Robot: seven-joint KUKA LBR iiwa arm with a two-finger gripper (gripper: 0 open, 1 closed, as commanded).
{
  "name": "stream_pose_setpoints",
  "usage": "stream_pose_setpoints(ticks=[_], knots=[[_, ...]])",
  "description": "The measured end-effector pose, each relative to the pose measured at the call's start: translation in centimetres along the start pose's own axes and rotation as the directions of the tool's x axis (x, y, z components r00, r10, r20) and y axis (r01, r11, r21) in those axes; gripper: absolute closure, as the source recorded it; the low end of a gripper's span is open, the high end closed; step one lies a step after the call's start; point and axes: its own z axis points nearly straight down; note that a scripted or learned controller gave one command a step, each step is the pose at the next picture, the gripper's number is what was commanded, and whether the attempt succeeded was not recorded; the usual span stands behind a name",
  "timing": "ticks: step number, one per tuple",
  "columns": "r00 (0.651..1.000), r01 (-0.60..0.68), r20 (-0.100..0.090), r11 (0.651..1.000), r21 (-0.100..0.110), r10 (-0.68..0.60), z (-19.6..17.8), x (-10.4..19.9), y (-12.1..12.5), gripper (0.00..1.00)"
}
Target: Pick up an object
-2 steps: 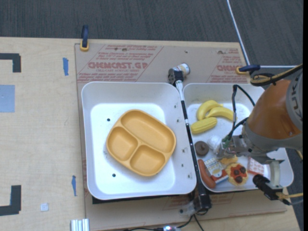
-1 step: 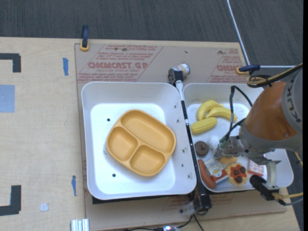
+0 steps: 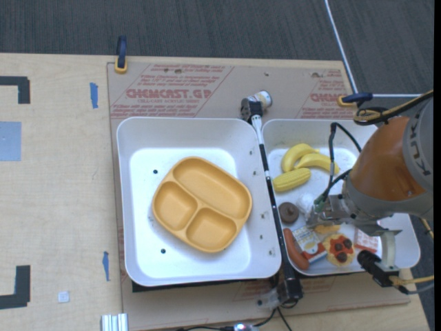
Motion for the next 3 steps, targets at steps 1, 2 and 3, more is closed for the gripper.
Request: stream_pose_setpoints(ticks=[1, 2, 3], knots=[[1.000, 0.004, -0.003, 1.000, -0.002, -0.004, 0.00, -0.22, 0.09, 0.00], [1.000, 0.001, 0.002, 1.000, -0.004, -0.001, 0.02, -0.03, 0.08, 0.00], [1.000, 0.001, 0.002, 1.000, -0.004, -0.001, 0.03, -0.05, 0.08, 0.00]])
